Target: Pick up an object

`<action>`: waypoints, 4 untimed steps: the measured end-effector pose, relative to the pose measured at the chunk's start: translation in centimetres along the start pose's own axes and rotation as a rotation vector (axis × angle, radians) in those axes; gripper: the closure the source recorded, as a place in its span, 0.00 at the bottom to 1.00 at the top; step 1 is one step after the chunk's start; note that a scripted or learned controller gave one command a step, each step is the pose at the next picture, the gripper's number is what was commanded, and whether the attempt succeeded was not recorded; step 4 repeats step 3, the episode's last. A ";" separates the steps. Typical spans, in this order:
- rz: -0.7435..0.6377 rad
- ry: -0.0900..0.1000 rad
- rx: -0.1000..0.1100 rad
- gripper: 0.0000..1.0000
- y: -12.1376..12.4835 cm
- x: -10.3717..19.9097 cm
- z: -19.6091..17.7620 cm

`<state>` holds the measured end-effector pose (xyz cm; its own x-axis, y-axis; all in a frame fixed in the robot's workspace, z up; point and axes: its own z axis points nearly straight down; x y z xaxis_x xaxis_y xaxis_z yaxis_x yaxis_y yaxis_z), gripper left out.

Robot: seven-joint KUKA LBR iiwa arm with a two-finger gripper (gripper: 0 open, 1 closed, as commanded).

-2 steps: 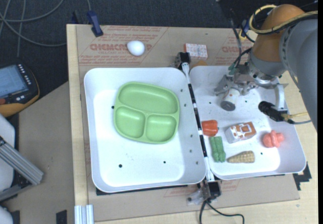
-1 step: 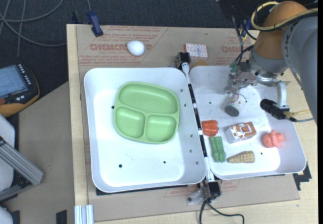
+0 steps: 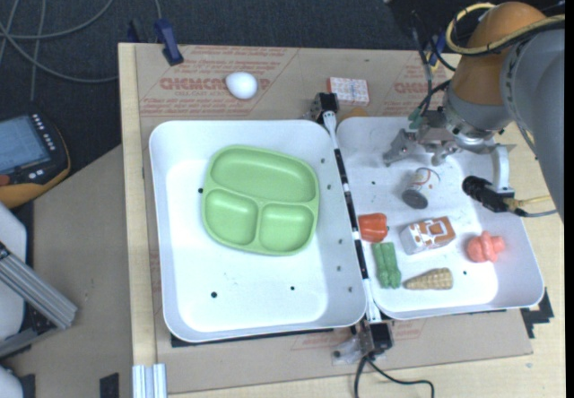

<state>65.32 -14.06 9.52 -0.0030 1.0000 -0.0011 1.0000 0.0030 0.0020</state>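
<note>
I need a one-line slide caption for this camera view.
Gripper above the right bin of small toys; green divided plate in the left bin.

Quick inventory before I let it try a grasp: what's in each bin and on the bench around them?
Divided plate: 1, green, left bin.
Orange-red block: 1, right bin, left side.
Green pod: 1, right bin, below the block.
Cone: 1, tan, right bin, near front edge.
Small box: 1, orange and white, right bin, centre.
Pink toy: 1, right bin, right side.
Dark pebble: 1, grey, right bin.
Ball: 1, white, bench behind left bin.
Patterned square: 1, bench behind bins.
Gripper: 1, grey, over right bin's back part.
</note>
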 end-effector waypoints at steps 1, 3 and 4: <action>0.004 0.001 0.004 0.00 -3.9 -1.1 1.1; 0.000 0.002 -0.001 1.00 -3.3 7.6 -9.1; 0.000 0.002 -0.001 1.00 -3.3 7.6 -9.1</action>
